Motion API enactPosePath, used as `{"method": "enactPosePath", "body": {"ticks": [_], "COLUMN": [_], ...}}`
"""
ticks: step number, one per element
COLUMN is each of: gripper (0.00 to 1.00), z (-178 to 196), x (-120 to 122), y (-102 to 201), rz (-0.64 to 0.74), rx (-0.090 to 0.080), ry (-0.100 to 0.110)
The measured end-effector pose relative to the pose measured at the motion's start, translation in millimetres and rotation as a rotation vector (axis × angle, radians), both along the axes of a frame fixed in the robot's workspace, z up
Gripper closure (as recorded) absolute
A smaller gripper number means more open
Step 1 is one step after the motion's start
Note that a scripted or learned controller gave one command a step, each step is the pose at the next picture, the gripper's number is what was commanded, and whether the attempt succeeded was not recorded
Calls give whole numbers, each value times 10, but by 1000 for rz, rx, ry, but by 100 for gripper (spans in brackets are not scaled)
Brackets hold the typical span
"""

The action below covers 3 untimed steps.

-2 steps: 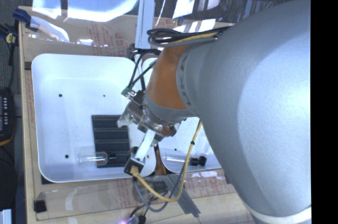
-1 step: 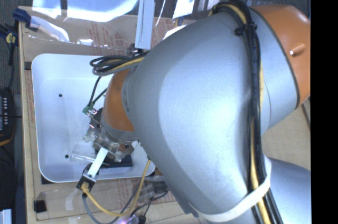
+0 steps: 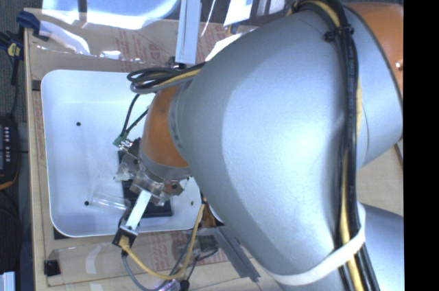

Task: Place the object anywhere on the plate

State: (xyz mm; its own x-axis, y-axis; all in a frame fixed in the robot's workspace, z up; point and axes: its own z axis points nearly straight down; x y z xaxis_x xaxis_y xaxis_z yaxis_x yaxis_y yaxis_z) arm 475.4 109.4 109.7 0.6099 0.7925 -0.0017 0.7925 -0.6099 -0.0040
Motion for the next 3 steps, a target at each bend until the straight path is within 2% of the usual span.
{"method": "enactPosePath", "body": {"ticks": [1,2,3], "gripper": [0,0,0], "z": [1621,699,1678], "x": [319,-14,7], "y": [-369,815,115], "rz": [-26,-55,-250], "rx": [1,-1,0], "ry": [0,5,1]}}
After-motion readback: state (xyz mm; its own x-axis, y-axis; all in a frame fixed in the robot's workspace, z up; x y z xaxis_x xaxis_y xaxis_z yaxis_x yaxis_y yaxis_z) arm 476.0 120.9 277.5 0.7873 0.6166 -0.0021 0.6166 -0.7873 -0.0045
